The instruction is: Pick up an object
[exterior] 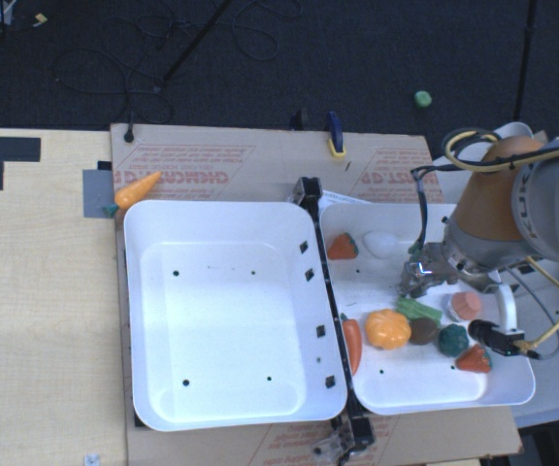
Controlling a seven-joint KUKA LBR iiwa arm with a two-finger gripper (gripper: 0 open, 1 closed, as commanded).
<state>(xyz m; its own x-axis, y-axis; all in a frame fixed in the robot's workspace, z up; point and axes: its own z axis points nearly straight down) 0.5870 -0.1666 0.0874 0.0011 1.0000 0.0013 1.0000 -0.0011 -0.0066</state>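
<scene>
The grey arm's pincer (pixel 421 276) hangs low in the right white plastic bin (pixel 512 396), its grip state impossible to tell. A small green oblong toy (pixel 419 310) lies just nearside of it, long axis running left-right, beside a round orange toy (pixel 388 328).

The desk (pixel 37 289) carries cardboard (pixel 231 163); two white bins (pixel 221 309) and a carrot (pixel 136 189) rest on it.

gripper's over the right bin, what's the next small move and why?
Probably a short straight descent. The gripper sits low over the right bin, just above the green piece beside the orange pumpkin-like toy. I can't see anything between its fingers, so nothing looks picked yet. The toys are crowded there, so going straight down seems less likely to knock neighbours than moving sideways.
</scene>
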